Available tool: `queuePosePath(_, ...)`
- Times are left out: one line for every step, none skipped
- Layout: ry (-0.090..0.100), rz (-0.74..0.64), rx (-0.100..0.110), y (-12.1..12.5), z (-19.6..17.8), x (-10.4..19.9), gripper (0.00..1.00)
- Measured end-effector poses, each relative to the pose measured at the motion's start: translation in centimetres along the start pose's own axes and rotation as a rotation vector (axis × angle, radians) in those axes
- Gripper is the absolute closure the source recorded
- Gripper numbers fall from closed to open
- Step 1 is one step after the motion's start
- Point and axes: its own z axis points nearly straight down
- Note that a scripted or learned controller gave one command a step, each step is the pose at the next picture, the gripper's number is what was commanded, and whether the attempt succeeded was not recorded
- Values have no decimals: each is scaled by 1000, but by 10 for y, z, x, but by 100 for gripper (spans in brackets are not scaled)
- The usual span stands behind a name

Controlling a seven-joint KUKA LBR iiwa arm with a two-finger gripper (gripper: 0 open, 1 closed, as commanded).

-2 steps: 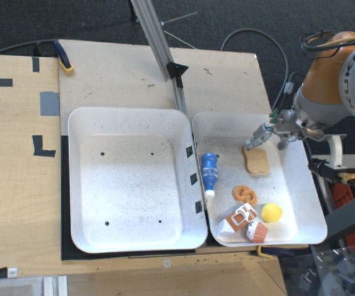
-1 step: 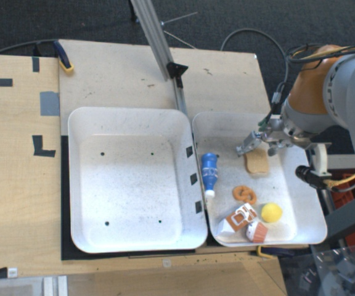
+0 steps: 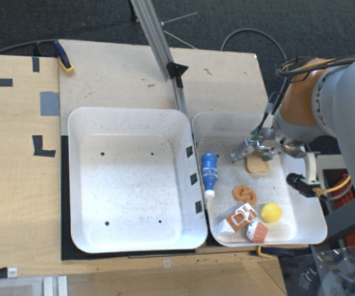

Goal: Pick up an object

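My gripper [image 3: 256, 153] hangs over the upper middle of the right bin [image 3: 227, 123], its metal fingers spread low above a tan bread-like piece [image 3: 258, 165]. The piece lies on the bin floor just under and beside the fingertips, not lifted. Further left in the same bin lies a blue bottle [image 3: 209, 172] with a white cap. A brown pretzel [image 3: 244, 194], a yellow ball [image 3: 271, 213] and an orange-and-white carton [image 3: 243, 217] sit near the front of the bin.
The left bin [image 3: 85, 227] stands beside the right one, with black clips on the shared rim. A slanted metal pole [image 3: 156, 32] crosses the bench behind the bins. The grey arm with its orange band [image 3: 301, 100] fills the right side.
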Motion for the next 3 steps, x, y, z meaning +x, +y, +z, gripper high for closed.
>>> queuePosePath(2,-2,-2,1,-13,1,100)
queuePosePath(5,0,1,6,-56,-1,100)
queuePosePath(5,-1,0,4,-100,2,100)
